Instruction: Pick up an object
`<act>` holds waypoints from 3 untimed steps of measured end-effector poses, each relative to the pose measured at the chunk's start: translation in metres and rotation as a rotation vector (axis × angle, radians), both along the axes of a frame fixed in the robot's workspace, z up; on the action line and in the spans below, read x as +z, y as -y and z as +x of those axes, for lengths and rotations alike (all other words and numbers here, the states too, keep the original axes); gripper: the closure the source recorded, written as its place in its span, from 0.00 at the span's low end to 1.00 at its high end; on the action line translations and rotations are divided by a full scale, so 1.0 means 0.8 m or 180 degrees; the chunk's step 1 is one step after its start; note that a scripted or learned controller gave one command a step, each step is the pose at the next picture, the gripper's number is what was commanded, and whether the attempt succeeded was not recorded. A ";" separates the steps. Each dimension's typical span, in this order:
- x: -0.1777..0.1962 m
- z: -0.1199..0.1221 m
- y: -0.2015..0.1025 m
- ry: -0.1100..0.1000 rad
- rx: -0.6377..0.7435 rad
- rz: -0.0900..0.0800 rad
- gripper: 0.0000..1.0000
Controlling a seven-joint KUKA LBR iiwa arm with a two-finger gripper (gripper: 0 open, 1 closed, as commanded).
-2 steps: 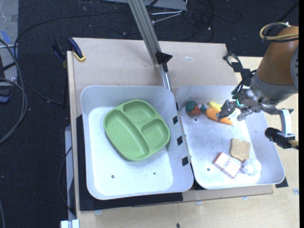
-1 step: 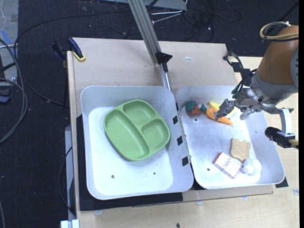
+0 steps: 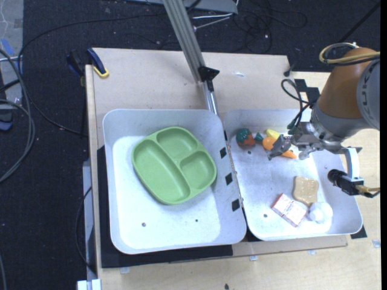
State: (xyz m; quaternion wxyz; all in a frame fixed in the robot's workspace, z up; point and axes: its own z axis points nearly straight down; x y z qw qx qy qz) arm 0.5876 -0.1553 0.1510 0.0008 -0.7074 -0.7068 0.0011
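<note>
Two white bins are sitting side by side on my counter (image 3: pixel 254 71). Starting at the left, the left bin (image 3: pixel 127 222) is carrying a green divided plate (image 3: pixel 174 164) with three compartments, lying flat and turned at an angle. Moving right past the seam, the right bin (image 3: pixel 260 186) is holding a cluster of small toy foods near its far edge: a green-and-red piece (image 3: pixel 244 137), then a teal bit and yellow and orange pieces (image 3: pixel 270 139) crowding together. Nearer me, a pink-and-white packet (image 3: pixel 288 209) is lying just beside a tan slice of toy bread (image 3: pixel 305 190) and a white lump (image 3: pixel 320 211). I am watching the gripper (image 3: pixel 284 150) hanging low over the orange pieces, right at the cluster, with the arm (image 3: pixel 347 95) reaching in from the right. I cannot tell how the jaws are standing, nor whether anything is sitting between them.
</note>
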 end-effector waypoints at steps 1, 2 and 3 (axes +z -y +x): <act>-0.067 -0.001 -0.001 -0.0006 0.0001 0.0003 0.00; -0.050 0.001 0.000 0.0013 0.0001 -0.0002 1.00; 0.010 0.014 -0.002 0.0026 0.0012 -0.0004 1.00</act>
